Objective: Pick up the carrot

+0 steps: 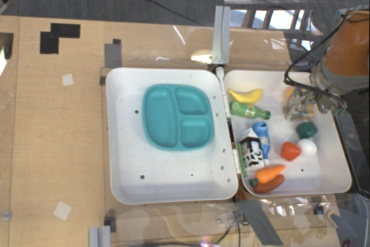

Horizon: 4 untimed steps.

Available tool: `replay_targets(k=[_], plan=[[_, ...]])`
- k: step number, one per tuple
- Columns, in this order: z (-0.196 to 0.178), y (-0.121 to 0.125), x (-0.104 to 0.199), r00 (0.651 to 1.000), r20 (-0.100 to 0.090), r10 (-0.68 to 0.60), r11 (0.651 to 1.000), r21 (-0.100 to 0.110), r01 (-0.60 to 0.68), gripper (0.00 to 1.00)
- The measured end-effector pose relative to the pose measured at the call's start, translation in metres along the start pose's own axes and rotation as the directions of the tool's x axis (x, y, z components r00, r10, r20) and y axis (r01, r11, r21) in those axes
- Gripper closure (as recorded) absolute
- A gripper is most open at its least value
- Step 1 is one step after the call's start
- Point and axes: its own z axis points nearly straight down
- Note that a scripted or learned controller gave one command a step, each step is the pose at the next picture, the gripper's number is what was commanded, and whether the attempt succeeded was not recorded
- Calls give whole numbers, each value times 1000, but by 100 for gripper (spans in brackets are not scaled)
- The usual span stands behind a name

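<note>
Both bins look like smooth matt white plastic. Teal tray is plastic with a soft sheen. Carrot, banana and green bottle look like glossy moulded plastic. Milk carton looks like printed card. Bench top is pale matt wood. My claw is bare shiny metal, and my orange band is smooth, semi-gloss.
</note>
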Motion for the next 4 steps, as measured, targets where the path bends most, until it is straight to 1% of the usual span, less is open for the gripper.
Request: replay_targets(k=[1, 2, 3, 4], plan=[[15, 46, 77, 931, 8, -364, 931, 5, 364, 100], [-23, 19, 127, 713, -1, -701, 713, 1, 701, 100], [-179, 2, 82, 453, 1, -892, 453, 8, 892, 100], [-177, 3, 83, 453, 1, -891, 453, 3, 891, 0]])
